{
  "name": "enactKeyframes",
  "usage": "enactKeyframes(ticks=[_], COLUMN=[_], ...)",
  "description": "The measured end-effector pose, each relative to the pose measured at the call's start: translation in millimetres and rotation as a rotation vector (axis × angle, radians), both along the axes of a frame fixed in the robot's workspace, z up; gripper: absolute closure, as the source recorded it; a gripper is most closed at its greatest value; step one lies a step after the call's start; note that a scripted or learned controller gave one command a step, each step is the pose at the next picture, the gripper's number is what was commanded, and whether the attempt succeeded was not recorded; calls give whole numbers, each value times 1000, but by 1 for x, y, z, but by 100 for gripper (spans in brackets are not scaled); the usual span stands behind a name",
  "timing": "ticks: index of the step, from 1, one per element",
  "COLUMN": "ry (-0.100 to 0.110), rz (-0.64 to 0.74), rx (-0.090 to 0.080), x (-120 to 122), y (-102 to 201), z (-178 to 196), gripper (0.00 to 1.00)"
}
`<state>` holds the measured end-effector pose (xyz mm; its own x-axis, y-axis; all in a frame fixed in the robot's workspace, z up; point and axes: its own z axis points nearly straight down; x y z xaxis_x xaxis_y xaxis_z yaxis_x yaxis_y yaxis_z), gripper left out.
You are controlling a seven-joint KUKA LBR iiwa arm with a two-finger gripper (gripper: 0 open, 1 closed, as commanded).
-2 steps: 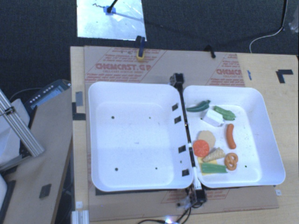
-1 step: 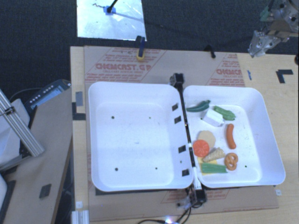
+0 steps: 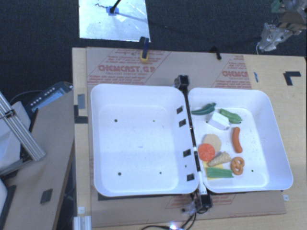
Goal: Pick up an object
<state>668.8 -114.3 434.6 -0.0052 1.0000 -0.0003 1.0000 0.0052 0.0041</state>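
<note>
Several small toy foods lie in the right bin (image 3: 273,123): a green pod (image 3: 203,109), a white block (image 3: 219,120), a second green piece (image 3: 231,115), a red sausage (image 3: 236,140), a tan disc (image 3: 213,140) with a red slice (image 3: 206,152) against it, a beige cone (image 3: 219,159), a pretzel (image 3: 237,165) and a green bean (image 3: 219,173). My gripper (image 3: 272,36) hangs at the far top right, beyond the bench's back edge and well away from the bins. It is small and blurred there.
The left bin (image 3: 139,138) adjoins the right one along a black clip strip (image 3: 189,138). A blue and yellow clamp (image 3: 144,49) stands at the bench's back edge, with a shiny sheet (image 3: 114,12) behind it. A side table with a metal rail (image 3: 19,133) is at the left.
</note>
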Motion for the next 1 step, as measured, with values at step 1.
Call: enactKeyframes(ticks=[1], ry=[-1], rz=[0], rx=[0], x=[0], y=[7], z=[34], gripper=[100])
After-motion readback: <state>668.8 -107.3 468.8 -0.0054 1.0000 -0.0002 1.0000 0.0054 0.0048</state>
